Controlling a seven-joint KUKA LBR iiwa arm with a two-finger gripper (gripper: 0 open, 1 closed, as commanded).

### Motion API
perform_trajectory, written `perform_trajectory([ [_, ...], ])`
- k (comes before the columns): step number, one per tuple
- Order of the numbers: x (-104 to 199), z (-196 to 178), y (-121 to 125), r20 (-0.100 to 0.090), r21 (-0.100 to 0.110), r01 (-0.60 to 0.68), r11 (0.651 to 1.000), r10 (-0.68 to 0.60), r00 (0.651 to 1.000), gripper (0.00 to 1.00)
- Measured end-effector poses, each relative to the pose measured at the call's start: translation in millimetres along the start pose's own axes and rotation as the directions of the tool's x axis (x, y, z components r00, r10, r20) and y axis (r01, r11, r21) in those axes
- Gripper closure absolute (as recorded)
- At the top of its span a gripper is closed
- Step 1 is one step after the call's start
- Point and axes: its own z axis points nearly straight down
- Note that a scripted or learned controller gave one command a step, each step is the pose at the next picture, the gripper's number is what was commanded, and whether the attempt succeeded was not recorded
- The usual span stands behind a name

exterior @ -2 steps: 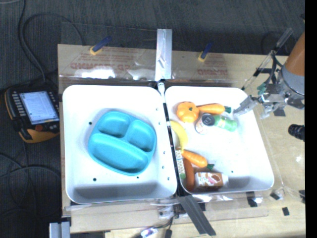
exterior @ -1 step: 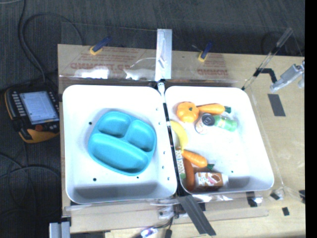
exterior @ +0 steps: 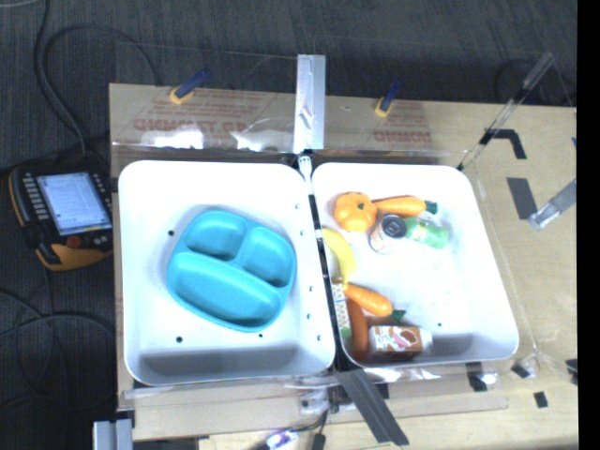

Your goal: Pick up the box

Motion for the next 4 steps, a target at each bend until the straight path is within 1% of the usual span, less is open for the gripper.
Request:
perform_trajectory([
  [1, -0.3, -9.9, 1.8, 0.003, -0.002, 0.002, 1.000, -0.002, 1.000, 1.00],
  [4, -1.3, -39.8, 6.9, 0.012, -0.007, 0.008, 1.000, -0.008, 1.000, 1.00],
])
